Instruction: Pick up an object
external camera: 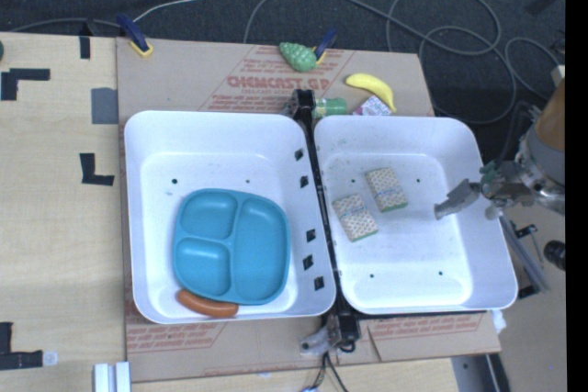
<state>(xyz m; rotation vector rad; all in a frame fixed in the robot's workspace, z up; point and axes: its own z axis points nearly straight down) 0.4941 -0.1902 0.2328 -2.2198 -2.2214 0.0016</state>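
Two small patterned blocks lie in the right bin (459, 289): one (387, 188) near the middle and the other (355, 217) just left of and below it. My gripper (459, 198) hangs over the right bin's right side, a short way right of the blocks, and nothing is visibly held in it. In the left bin (156, 142), a blue divided plate (231, 244) rests on the floor. An orange sausage (208, 305) lies along the plate's front edge.
Behind the bins, on the cardboard, are a green toy (298, 55), a yellow banana (371, 90) and a blue clamp (136, 36). Cables loop across the dark floor at the back. A black divider (318, 216) runs between the bins.
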